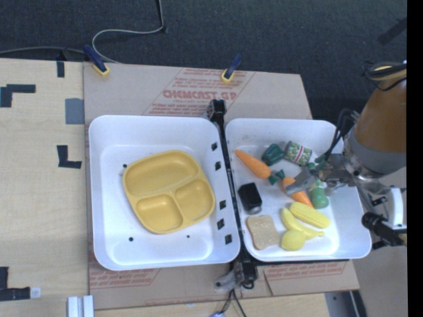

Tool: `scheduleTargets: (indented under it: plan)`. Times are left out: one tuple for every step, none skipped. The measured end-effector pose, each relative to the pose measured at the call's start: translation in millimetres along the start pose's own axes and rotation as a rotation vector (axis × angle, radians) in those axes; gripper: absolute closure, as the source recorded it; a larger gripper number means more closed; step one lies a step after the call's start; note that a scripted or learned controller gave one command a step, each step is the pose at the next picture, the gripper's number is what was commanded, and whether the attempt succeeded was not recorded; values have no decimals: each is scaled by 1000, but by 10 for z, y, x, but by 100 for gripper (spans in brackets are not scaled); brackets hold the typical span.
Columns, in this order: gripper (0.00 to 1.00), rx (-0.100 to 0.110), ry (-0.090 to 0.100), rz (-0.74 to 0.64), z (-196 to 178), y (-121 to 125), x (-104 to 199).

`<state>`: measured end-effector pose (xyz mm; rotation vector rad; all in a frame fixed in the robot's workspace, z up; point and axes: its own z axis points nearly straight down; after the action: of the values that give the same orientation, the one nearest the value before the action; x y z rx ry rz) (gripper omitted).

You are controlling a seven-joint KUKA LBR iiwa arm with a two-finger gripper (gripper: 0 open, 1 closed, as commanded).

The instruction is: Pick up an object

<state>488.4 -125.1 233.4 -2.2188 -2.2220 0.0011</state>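
The right bin [348, 246] holds several toy foods. A carrot [253, 164] lies at its left, with a dark green piece [273, 154] and a small can [298, 152] behind it. A black block [250, 197], a bread slice [262, 231], a corn cob [309, 214] and a lemon [293, 240] lie toward the front. My gripper [309, 178] hangs low over the middle of this bin, just above a small orange piece [301, 199] and a green ball [320, 199]. The wrist hides what lies directly under it.
The left bin [99, 177] holds a yellow divided plate [169, 190]. A black clip strip [223, 177] joins the two bins. The grey and orange arm [380, 131] covers the right bin's right wall. Cardboard lies under both bins.
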Motion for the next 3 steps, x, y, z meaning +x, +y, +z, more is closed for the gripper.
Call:
scheduleTargets:
  plan:
    - [0,3,1,2,941,-58,-344]
    - [0,-30,-20,7,1392,23,-192]
    - [0,-7,-3,0,1469,682,-190]
